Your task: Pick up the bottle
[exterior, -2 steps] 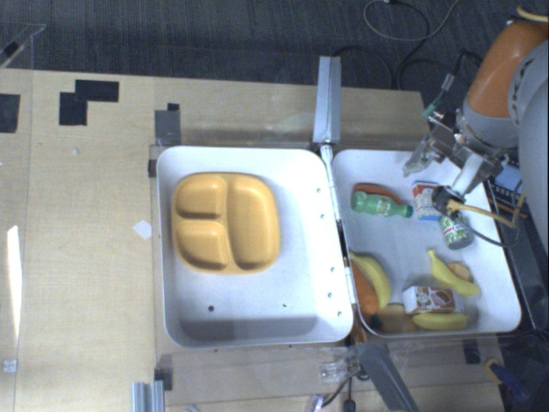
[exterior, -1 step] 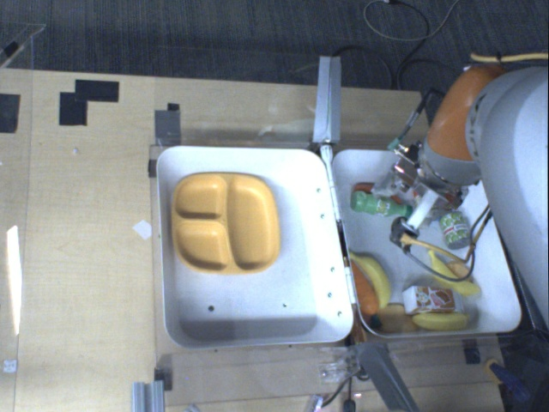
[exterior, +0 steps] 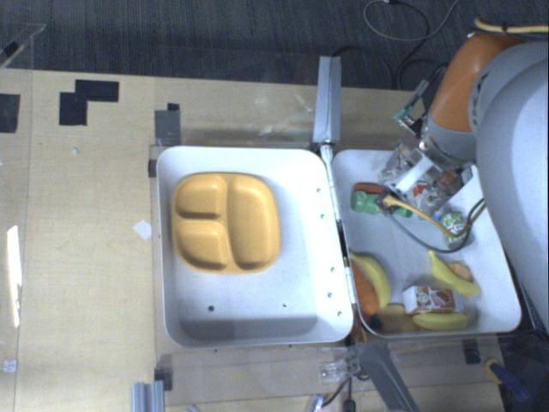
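Holding three bananas (exterior: 371, 273), right bin (exterior: 506, 312); one tray (exterior: 227, 221)

We see the bench under even, soft overhead light, bright but not harsh. The left bin (exterior: 249, 324) carries a grey shadow along its near inner wall, well left of the gripper (exterior: 420, 183). Faint glare streaks the clear sheeting on the bench top (exterior: 77, 230), far to the gripper's left. The arm (exterior: 506, 118) above and right of the gripper looms large and slightly soft. The small things below the gripper look blurred, their detail muddy. Overall sharpness is modest, with mild grain.
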`<state>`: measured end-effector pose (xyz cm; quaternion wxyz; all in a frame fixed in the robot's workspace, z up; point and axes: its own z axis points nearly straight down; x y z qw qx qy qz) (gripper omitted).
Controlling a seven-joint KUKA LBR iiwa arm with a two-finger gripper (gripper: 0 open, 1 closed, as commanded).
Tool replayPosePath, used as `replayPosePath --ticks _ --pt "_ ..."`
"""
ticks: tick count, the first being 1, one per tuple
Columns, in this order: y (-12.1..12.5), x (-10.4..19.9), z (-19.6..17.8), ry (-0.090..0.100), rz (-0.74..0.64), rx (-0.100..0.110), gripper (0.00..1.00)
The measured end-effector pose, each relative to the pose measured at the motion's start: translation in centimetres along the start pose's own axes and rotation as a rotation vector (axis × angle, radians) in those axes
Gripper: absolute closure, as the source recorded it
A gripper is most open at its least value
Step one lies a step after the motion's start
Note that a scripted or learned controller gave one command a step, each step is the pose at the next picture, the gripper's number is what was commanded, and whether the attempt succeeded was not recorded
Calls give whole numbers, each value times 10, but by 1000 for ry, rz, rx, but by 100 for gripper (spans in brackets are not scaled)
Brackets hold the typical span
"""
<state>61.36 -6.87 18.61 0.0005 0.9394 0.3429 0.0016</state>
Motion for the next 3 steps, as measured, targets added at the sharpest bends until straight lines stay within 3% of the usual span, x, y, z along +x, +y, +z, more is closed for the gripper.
replayPosePath --ticks 1,2,3 --pt "8 -33 46 -2 175 2 0" --pt "24 44 -9 1 230 0 0" --pt "-23 46 1 -2 151 2 0"
